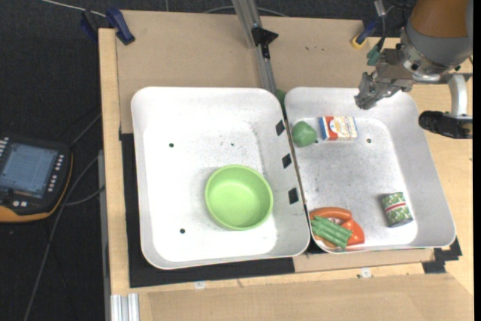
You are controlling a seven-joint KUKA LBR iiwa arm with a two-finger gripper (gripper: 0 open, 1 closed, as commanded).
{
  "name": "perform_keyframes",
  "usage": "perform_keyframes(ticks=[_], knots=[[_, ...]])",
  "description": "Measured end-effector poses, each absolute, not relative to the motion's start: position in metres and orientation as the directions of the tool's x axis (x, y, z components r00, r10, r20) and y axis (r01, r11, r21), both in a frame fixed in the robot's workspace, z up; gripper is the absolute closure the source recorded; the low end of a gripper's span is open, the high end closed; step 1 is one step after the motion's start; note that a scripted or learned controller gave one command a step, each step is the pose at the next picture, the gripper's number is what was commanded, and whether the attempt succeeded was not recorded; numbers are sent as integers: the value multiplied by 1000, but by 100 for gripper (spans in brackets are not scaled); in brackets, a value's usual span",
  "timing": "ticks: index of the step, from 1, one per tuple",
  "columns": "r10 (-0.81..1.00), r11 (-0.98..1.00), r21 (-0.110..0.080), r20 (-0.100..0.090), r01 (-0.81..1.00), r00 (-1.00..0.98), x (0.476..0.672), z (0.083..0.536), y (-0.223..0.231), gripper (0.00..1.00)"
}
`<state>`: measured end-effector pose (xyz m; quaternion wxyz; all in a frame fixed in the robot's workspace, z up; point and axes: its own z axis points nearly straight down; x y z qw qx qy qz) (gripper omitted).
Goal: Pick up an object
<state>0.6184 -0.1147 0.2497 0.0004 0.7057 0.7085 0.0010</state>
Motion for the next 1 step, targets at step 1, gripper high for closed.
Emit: perform_keyframes(ticks=[1], knots=[[1000, 4, 0, 1, 1000, -4, 600, 238, -65, 100]])
